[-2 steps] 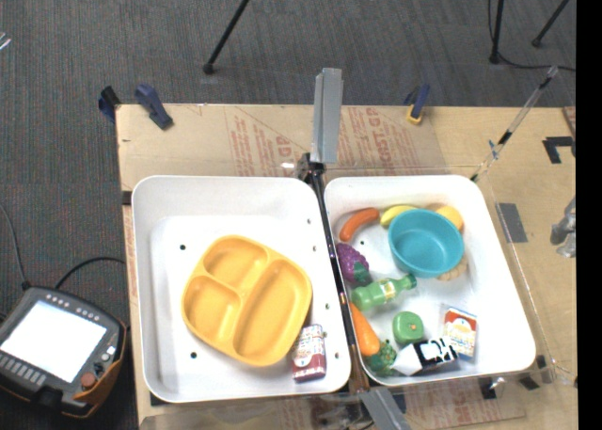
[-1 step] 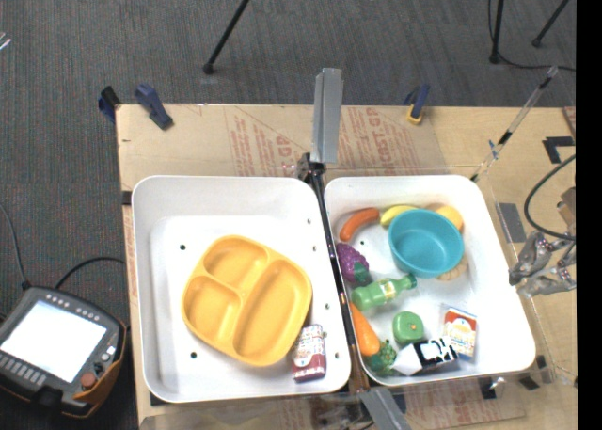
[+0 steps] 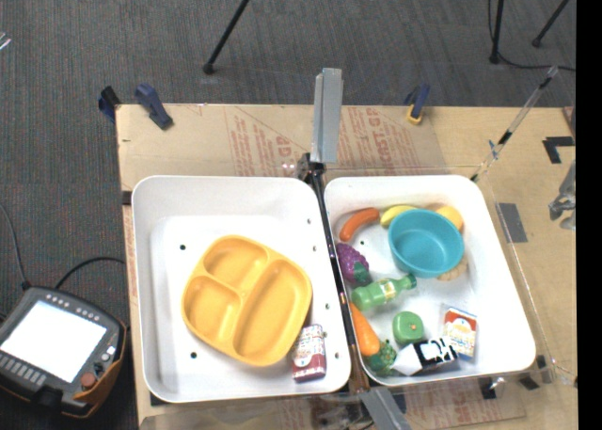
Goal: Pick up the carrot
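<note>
The carrot (image 3: pixel 363 327) lies in the right bin (image 3: pixel 499 259), well apart from the gripper (image 3: pixel 565 199), across the bin from it toward the bin's near left corner. Its orange body runs along the dividing wall and its leafy green end points at the front rim.

The gripper shows as a grey piece at the view's right edge, outside the bin, and whether it is spread or closed I cannot tell.

On the gripper's side of the carrot, a green bottle (image 3: pixel 381 292) lies just beside its upper end and a round green toy (image 3: pixel 407 326) sits near. A black-and-white carton (image 3: pixel 428 355) almost touches the leaves.

The risks as I judge them:
- With the wall tight on one side, a descent could jam against it or clip the bottle.
- The curved orange sausage (image 3: pixel 358 223), further back, could be mistaken for the target.
</note>
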`<state>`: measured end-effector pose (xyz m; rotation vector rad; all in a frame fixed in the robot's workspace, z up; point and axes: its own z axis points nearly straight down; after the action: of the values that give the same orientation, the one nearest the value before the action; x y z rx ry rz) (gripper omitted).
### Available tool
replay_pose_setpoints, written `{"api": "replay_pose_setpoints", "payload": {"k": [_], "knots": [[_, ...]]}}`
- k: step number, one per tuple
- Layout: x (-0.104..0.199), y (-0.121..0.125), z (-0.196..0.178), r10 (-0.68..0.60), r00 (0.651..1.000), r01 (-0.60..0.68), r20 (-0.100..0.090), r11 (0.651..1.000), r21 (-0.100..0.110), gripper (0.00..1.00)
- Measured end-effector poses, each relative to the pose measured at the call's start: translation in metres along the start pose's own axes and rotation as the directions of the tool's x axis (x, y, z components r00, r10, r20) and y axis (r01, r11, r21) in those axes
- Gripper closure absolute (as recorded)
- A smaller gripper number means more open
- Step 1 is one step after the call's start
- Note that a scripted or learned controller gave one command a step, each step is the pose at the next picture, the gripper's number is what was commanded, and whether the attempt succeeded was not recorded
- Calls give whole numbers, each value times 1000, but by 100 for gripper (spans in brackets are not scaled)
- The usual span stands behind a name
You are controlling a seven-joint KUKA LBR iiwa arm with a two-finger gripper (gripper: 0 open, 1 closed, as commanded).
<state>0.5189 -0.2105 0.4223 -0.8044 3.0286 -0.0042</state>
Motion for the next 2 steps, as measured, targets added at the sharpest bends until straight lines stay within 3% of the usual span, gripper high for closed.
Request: {"api": "replay_pose_setpoints", "payload": {"k": [1,2], "knots": [[27,16,143,-135,991,135,-9,991,-16,100],[2,1,15,-326,945,326,1,945,1,100]]}}
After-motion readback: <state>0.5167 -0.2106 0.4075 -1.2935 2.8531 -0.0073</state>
